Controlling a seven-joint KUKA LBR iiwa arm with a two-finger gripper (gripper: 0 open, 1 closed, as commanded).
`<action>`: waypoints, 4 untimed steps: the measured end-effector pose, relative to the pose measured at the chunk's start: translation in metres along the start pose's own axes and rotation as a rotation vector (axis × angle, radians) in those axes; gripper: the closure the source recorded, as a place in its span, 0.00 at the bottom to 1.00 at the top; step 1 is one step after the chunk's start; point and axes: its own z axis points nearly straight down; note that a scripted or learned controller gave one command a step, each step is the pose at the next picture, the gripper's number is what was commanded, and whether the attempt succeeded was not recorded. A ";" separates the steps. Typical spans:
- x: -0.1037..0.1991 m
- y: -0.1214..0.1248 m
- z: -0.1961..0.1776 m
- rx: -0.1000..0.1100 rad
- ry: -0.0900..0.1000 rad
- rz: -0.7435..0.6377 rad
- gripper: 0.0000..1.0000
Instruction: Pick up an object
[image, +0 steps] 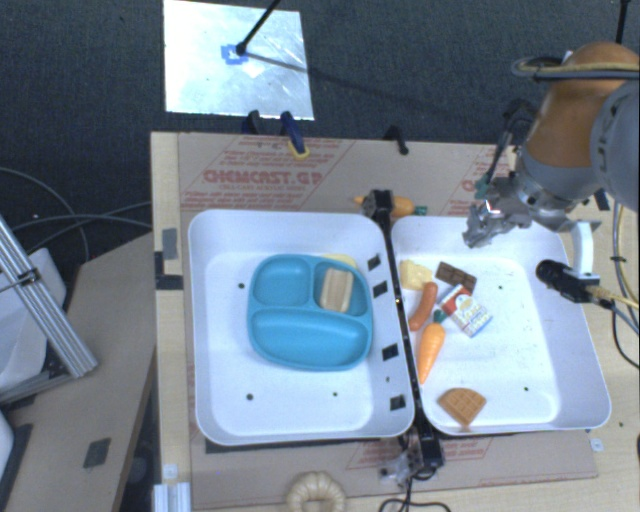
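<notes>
Two white bins (300, 425) on cardboard-covered bench (260, 170), dark carpet (80, 100).

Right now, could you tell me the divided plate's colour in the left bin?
Light blue divided plate, seen in the camera view.

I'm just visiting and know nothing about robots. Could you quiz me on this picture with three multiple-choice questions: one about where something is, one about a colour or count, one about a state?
1. Where is the divided plate?
A. left bin
B. right bin
C. off the bench

2. How many carrots lie in the right bin?
A. none
B. two
C. five

3. Where is the gripper?
A. over the left bin
B. at the right bin's far edge
C. resting on the waffle

Answers: 1 A, it sits in the left bin. 2 B, small carrot and larger carrot. 3 B, beyond the toys.
</notes>
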 end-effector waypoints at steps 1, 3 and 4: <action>0.045 0.026 -0.016 -0.002 0.001 0.000 1.00; 0.067 0.031 -0.017 0.002 -0.001 0.003 1.00; 0.057 0.034 -0.008 0.002 -0.002 0.009 1.00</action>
